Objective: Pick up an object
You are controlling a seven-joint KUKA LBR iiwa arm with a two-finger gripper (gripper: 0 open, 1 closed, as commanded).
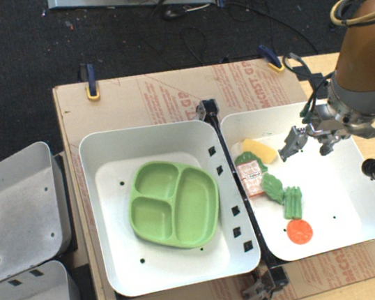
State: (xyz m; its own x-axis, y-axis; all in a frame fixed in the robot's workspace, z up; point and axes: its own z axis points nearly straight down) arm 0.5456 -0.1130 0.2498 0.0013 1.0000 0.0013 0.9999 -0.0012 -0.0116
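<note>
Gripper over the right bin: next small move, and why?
Probably shift the gripper toward the camera view's left and lower it at the yellow block. It hangs above bare floor of the right white bin with nothing between its fingers, and that block, beside the small pink-and-white packet, lies nearest.

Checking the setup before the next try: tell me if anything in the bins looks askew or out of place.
Nothing stands out. The green divided plate lies flat, though at a slant, in the left bin. The small items are bunched against the right bin's left wall, the orange disc slightly apart.
</note>
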